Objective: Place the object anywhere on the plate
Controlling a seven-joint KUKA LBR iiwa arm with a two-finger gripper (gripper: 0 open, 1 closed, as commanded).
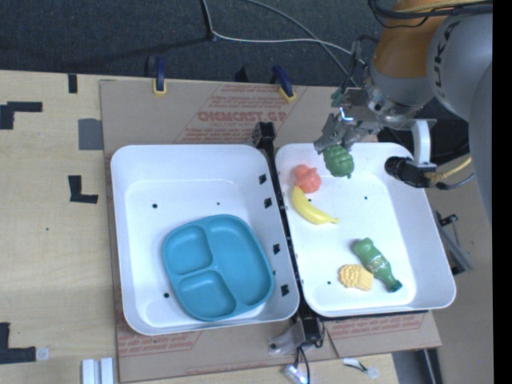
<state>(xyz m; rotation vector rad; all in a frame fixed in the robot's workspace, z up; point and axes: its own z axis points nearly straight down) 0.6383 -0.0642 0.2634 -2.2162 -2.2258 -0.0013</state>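
Above the far edge of the right bin, the gripper hangs with a green, pepper-like toy caught between its fingertips, the fingers closed in around the top of it so that the toy dangles just clear of the bin floor. Just beside it to the left and a little nearer lies a small orange-red toy, which touches the far end of a yellow banana. Toward the near right corner of the same bin rest a green bottle and, just left of it, a yellow corn-like piece. Across the divider, the left bin carries the blue plate, a three-compartment dish set toward its near side, well apart from the held toy.
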